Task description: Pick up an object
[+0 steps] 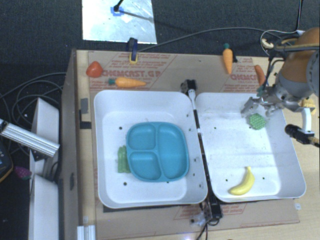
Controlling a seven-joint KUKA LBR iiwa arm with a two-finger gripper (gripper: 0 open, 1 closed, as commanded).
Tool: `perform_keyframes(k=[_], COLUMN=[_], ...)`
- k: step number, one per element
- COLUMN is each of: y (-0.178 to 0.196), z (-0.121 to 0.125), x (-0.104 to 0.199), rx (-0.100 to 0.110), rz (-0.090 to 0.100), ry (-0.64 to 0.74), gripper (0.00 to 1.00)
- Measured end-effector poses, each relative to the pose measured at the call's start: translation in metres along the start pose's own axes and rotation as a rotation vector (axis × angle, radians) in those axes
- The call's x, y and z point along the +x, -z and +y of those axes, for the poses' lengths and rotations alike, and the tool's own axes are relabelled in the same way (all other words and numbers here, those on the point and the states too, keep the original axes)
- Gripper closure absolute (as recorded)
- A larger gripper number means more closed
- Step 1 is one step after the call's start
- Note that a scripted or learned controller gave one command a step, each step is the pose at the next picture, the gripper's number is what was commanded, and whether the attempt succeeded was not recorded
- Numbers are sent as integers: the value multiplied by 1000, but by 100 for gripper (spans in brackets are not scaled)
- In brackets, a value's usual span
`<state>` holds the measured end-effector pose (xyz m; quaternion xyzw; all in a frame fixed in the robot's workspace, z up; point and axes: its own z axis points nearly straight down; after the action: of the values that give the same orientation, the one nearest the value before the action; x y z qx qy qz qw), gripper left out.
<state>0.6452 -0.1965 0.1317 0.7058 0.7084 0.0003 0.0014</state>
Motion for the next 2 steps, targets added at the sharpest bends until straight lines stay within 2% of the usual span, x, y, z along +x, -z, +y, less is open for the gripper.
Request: perform_keyframes(k=[1,2], y=[-13,-19], z=[6,4], x=[-10,-5], rx=[0,0], rz=[-1,-1], ry=[0,0], gripper=[0,0])
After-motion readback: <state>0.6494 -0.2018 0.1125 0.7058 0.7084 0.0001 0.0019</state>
